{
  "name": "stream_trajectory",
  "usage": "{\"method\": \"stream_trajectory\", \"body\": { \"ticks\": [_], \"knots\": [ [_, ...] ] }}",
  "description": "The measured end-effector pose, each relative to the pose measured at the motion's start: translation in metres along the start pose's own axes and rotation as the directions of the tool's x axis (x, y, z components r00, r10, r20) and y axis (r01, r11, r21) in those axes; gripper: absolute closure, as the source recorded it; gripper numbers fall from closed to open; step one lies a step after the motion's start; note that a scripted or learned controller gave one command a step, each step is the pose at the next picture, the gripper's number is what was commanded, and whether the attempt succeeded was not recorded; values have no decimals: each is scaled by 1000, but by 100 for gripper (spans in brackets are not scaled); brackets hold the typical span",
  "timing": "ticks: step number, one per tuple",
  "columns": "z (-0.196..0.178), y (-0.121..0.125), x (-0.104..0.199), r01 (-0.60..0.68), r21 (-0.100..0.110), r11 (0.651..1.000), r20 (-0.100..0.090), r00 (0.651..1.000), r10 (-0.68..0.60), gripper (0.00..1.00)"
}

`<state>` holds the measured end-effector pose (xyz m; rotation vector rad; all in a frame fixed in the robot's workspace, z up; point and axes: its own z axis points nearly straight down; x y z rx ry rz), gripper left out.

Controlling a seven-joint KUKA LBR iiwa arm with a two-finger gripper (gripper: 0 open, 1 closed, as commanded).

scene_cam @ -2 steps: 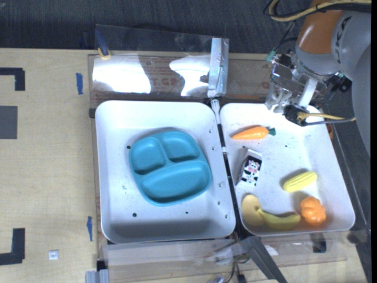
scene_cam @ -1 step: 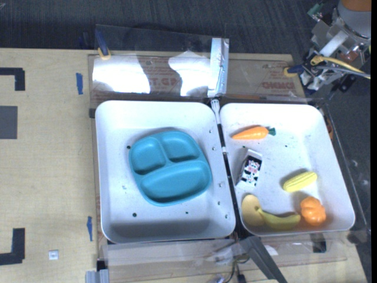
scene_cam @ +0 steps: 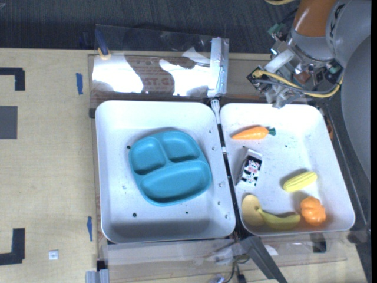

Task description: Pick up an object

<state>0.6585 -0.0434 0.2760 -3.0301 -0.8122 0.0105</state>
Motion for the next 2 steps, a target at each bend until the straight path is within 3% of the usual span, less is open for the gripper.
{"method": "stream_trajectory", "body": {
  "ticks": [1,2],
  "knots": [
    [-65,27,-43,-159,-7,987,-9,987,159,100],
    [9,-14,5,-224,0,975,2,975,224,100]
  ]
}}
